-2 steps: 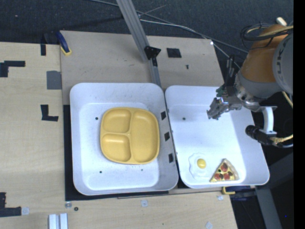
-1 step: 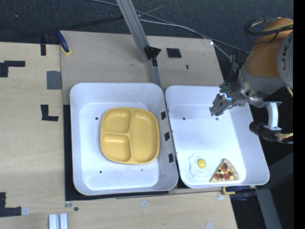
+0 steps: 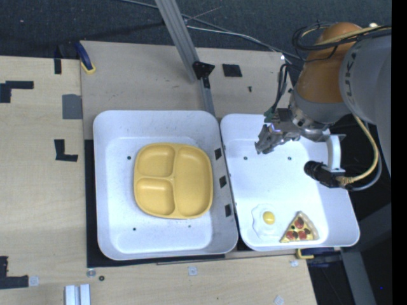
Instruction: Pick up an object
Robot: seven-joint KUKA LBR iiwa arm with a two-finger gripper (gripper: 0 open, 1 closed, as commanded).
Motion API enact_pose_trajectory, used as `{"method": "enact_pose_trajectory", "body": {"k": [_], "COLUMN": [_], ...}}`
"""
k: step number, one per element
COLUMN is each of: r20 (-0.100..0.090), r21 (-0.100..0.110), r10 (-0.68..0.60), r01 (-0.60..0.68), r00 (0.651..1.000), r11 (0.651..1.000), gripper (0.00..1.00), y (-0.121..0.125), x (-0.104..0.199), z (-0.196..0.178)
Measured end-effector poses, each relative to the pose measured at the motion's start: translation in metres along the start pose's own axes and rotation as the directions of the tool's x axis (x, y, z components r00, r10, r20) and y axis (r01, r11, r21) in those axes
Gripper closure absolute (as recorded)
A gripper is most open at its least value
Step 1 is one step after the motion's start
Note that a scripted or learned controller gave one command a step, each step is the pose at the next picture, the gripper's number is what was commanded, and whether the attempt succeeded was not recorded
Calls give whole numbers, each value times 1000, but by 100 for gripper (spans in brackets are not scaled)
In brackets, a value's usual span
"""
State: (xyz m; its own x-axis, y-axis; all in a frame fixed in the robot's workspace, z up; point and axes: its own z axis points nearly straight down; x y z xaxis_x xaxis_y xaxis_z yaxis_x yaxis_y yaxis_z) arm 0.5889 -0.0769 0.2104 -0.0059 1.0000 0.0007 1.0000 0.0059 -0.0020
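Currently the hand (image 3: 266, 142), grip state indeterminate, hangs over the right bin's (image 3: 254, 170) far end, with the fried egg (image 3: 264, 219) and pizza slice (image 3: 299, 228) near its front edge.

**Yellow, white and orange over pale wood**

The shallow white plastic bin on the left (image 3: 108, 170) holds a mustard-yellow three-compartment plate (image 3: 173, 180), plain and unpatterned. The shallow white plastic bin on the right (image 3: 280, 183) carries a white toy fried egg with a yellow yolk (image 3: 264, 220) and a toy pizza slice (image 3: 299, 229), tan-crusted, yellow-topped, dotted with red rounds. The grey metal arm (image 3: 372, 75) wears an orange band (image 3: 327, 65); its dark grey two-finger gripper (image 3: 266, 143) is near black. The bench of pale tan wood (image 3: 38, 202) bears black tape marks.
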Motion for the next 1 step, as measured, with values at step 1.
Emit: {"method": "enact_pose_trajectory", "body": {"k": [1], "r20": [-1], "r21": [-1], "r10": [-1], "r01": [1], "r00": [1000], "r11": [1000], "gripper": [100], "y": [10], "x": [47], "z": [-10]}}
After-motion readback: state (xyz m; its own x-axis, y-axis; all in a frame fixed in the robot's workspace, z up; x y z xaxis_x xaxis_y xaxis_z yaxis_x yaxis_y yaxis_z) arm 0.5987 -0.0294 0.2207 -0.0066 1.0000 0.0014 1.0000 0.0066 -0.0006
